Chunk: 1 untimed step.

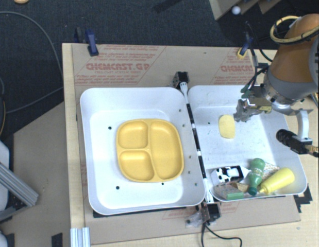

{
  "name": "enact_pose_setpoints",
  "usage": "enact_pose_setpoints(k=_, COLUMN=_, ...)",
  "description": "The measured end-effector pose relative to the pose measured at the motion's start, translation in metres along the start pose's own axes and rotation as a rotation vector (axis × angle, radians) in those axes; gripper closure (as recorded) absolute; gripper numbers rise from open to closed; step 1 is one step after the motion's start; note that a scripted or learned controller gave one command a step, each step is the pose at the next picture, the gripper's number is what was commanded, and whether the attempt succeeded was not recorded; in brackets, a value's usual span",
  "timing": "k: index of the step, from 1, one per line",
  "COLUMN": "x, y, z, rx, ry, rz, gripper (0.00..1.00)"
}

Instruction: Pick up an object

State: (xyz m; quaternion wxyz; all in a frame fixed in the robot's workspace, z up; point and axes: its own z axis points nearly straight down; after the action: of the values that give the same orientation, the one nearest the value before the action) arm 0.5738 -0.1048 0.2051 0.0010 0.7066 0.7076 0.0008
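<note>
From the overhead camera, 2 white bins sit side by side on the bench. The left bin point(97, 138) holds 1 yellow divided plate point(149, 150), lying flat near its middle, well apart from anything the arm is working on.

The right bin point(211, 99) carries the pickable things. A pale yellow lump point(227, 126) lies alone on the open floor of the bin, which makes it the easiest target, with free room on every side. The other items are crowded into the near corner: a yellow bottle point(277, 181), a green piece point(256, 170) touching it, and a black-and-white block point(229, 174) beside them. That clutter would likely hinder a clean grasp.

The gripper point(245, 110) reaches in from the right and hangs just beside the lump, up and to its right, apparently lined up for it. Nothing is seen between the fingers, so I judge that no object is held yet. Whether the jaws are spread or pressed together cannot be told at this angle.
</note>
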Motion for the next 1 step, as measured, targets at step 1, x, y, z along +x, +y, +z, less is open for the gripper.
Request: enact_pose_setpoints(k=1, x=-0.0002, y=-0.0006, z=0.0007, rx=0.002, ry=0.000, rz=0.000, gripper=0.00)
